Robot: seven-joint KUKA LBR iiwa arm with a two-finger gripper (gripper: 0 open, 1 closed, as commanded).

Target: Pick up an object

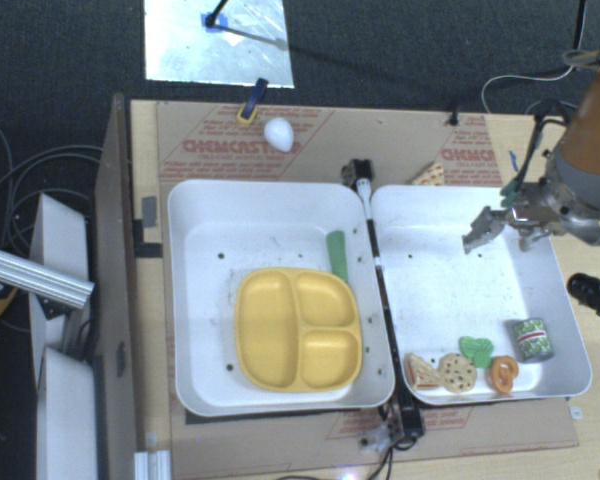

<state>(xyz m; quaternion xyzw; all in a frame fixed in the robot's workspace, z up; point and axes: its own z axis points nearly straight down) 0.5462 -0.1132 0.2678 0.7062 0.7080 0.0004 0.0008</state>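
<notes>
Over the upper right part of the right shallow white plastic bin [540,268], the grey arm's pincer [483,230] hangs above bare bin floor; whether it is open or closed cannot be told, and nothing shows in its grasp. Along that bin's near edge lie a tan triangular cracker [422,371], a round speckled cookie [458,372], a green leaf-shaped toy [475,348], an orange pretzel-like ring [502,372] and a small green-labelled can [531,339], all well apart from the pincer. In the left white bin [195,268] rests a yellow three-compartment plastic tray [298,328], with a green flat stick [336,254] just beside its upper right corner.
</notes>
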